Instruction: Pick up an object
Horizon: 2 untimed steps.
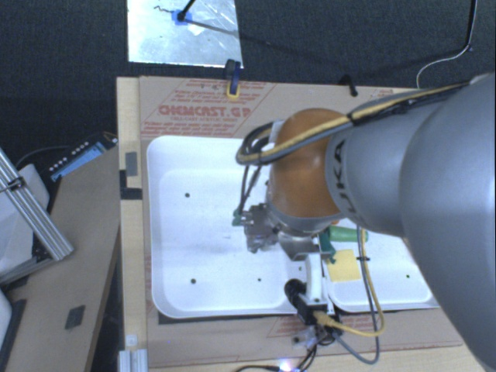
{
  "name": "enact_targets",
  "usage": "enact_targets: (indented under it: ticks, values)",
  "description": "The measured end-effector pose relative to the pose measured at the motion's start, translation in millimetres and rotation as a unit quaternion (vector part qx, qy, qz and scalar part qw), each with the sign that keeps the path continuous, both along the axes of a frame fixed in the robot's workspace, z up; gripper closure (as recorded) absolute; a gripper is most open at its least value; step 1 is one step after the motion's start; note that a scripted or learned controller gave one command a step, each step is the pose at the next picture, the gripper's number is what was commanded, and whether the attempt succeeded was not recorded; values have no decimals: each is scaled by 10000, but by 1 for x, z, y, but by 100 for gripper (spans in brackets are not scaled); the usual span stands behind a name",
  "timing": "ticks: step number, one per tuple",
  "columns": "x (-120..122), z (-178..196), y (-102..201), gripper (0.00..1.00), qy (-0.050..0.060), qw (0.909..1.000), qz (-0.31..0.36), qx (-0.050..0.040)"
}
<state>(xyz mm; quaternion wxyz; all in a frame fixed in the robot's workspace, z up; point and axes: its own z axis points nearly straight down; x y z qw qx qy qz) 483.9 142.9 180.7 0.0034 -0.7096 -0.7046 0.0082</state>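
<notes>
From my screen, the arm (418,169) fills the right side of the frame, its orange band (302,161) sitting over the divider between the two bins, and beneath it the gripper (260,235) hangs low over the right part of the left bin (186,231); I cannot tell how it is set. Just right of the wrist, in the right bin (403,285), I see a yellow block (345,268) touching a green object (341,235). Farther off, at the frame's top, a shiny sheet (182,18) lies beyond the worktop (132,130).

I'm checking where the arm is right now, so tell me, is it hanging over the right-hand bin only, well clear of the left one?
No. The arm's orange band and wrist hang over the left bin, by the divider.
</notes>
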Motion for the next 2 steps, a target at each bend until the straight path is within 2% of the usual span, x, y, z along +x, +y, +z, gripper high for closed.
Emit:
enact_targets:
  ticks: [1, 2]
  values:
    - [1, 22, 98, 100, -89, 9999, 94, 61]
    - [4, 71, 92, 100, -106, 9999, 53, 48]
